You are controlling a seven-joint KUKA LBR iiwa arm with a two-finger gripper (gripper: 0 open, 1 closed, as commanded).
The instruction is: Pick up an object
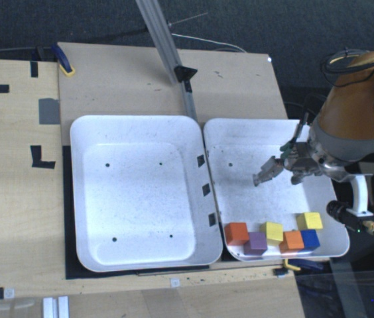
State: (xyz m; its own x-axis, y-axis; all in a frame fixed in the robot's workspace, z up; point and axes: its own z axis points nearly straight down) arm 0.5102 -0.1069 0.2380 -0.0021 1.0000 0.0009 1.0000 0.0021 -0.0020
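six blocks (273, 236): lay clustered along the near edge of the right bin (240, 144)
gripper (264, 175): hovered above them, fingers' spread unclear
progress: nothing picked yet

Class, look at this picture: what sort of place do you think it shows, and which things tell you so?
Probably a robotics lab bench: a robot arm with its end effector over a white bin holding coloured blocks.

We see a robotics lab: a plywood bench (14, 177) with black tape marks (38, 156), two white bins (84, 134) at its right edge, and an aluminium rail (155, 25).
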